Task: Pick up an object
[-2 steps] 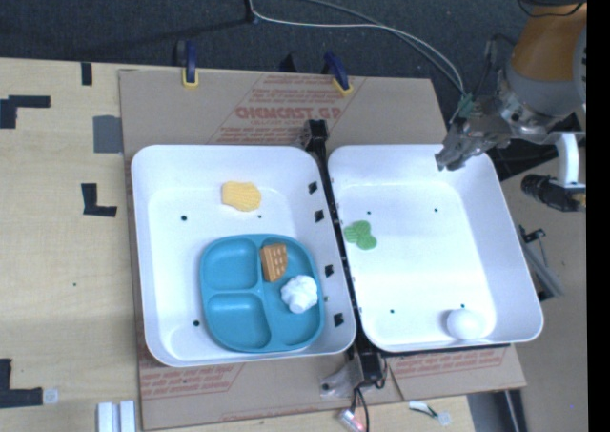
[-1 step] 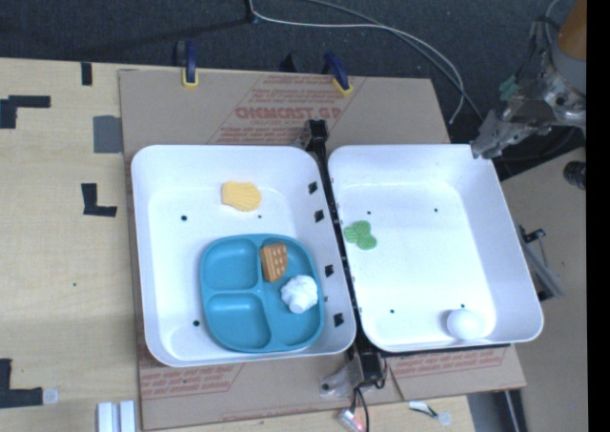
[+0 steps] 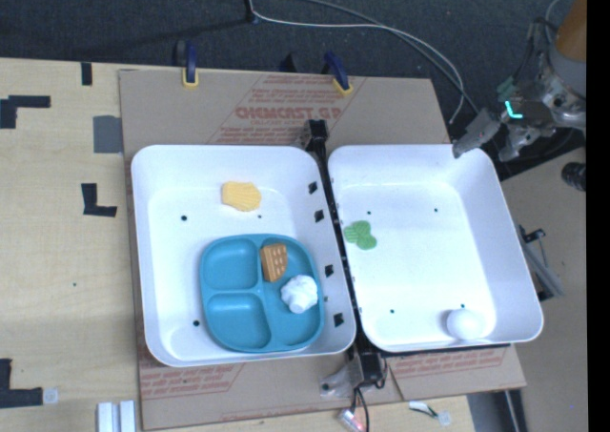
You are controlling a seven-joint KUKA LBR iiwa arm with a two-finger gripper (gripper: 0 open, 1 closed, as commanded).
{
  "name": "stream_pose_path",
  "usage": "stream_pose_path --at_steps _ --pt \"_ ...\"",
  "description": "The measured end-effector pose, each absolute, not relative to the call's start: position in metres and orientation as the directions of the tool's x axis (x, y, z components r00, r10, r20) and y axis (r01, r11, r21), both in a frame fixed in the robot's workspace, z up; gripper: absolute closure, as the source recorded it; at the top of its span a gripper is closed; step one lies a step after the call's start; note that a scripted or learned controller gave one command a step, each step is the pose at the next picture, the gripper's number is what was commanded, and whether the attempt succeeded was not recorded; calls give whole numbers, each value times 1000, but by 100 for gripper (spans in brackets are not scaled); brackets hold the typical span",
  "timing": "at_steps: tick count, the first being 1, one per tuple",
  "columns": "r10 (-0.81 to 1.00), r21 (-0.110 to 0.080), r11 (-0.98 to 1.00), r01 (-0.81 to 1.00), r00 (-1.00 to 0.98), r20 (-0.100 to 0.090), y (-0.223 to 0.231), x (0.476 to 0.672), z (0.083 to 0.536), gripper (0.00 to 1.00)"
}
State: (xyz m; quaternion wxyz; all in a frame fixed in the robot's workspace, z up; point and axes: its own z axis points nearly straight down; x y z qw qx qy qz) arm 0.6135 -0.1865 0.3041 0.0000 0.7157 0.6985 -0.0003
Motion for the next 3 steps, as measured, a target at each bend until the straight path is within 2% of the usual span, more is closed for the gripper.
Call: stream_pose_path --at_steps 1,2,3 --pt "1000 0 -24 1000 24 -1 -186 614 314 100" --pt "1000 -1 -24 1000 24 0 -186 614 314 0" --pt "1000 -9 2 1000 -2 2 -143 550 223 0"
